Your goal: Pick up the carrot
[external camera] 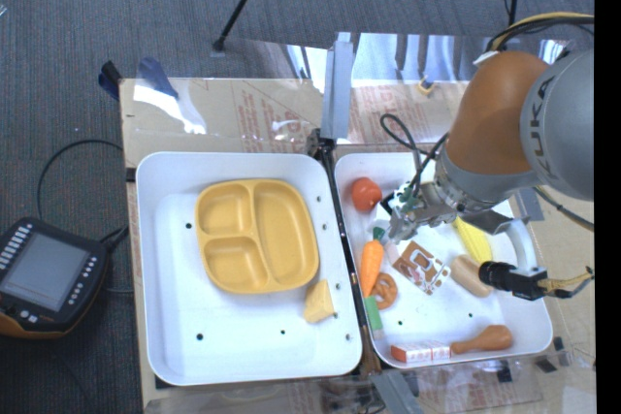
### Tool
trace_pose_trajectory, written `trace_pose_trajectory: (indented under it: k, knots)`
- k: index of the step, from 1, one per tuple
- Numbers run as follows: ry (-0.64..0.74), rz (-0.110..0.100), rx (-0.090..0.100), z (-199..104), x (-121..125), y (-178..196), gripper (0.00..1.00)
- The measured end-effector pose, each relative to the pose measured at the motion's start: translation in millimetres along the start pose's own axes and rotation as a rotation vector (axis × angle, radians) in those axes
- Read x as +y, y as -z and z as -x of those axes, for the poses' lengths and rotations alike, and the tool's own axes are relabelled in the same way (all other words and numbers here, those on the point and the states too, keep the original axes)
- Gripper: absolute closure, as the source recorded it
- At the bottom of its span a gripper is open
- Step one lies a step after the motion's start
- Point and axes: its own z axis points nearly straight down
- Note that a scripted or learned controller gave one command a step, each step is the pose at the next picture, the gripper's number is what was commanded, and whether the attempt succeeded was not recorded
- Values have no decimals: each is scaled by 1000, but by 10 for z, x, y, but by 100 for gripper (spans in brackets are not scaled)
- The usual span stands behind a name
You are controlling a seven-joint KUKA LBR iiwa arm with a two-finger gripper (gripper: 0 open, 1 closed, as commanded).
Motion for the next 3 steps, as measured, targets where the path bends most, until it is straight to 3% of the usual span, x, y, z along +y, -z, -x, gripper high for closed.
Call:
trace_pose_trajectory:
  k: [1, 2, 3]
  knots:
    - [-1, 0, 0, 1, -1, -3, 0]
    - [-296, 7, -2, -120, 513, -68, 0]
    - [-296, 8, -2, -121, 514, -65, 0]
